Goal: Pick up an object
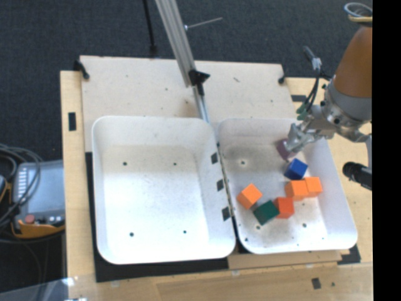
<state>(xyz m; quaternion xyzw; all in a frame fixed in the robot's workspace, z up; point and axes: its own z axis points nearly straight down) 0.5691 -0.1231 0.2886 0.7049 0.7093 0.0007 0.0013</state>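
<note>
You can see the gripper low over the upper part of the right bin, but the view does not let you tell whether its jaws are parted or closed. Right at the tip sits a purple block, touching or just under the jaws; whether it is actually gripped you cannot tell. Just below it lies a blue block, and below that two orange blocks side by side. Toward the bin's lower middle you find a red-orange block touching a green block, with another orange block just up and left of the green one. The left bin lies beside it on the bench. The arm comes in from the right, its orange band above the wrist.
</note>
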